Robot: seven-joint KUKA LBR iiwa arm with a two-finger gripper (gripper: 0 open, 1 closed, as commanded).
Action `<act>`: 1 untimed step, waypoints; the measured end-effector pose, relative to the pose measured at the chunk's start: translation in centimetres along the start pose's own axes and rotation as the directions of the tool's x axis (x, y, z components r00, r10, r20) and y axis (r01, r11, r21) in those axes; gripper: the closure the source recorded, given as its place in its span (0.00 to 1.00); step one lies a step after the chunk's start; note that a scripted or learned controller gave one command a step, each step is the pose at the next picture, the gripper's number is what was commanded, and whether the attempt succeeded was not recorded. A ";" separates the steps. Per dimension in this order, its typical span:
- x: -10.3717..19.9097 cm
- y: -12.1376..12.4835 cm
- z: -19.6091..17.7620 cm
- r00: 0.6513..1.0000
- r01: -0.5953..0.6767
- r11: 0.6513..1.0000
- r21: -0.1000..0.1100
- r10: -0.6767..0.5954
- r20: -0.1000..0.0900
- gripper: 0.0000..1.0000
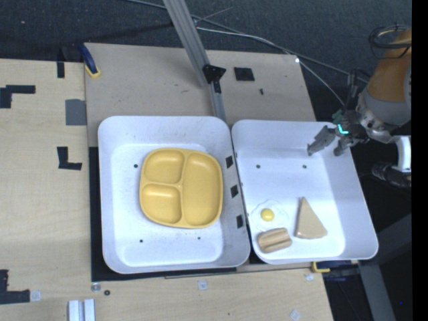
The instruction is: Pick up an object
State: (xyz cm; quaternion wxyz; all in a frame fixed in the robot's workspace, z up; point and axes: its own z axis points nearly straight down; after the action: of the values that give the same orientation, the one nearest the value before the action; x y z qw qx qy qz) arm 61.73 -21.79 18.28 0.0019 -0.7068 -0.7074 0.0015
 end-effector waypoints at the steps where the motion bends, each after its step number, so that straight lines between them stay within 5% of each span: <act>1: 0.0 0.1 -0.2 1.000 0.001 1.000 -0.003 -0.001 0.001 0.00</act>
State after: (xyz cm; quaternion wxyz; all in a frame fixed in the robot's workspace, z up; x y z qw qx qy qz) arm 61.83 -21.79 18.45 0.0004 -0.7066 -0.7076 0.0006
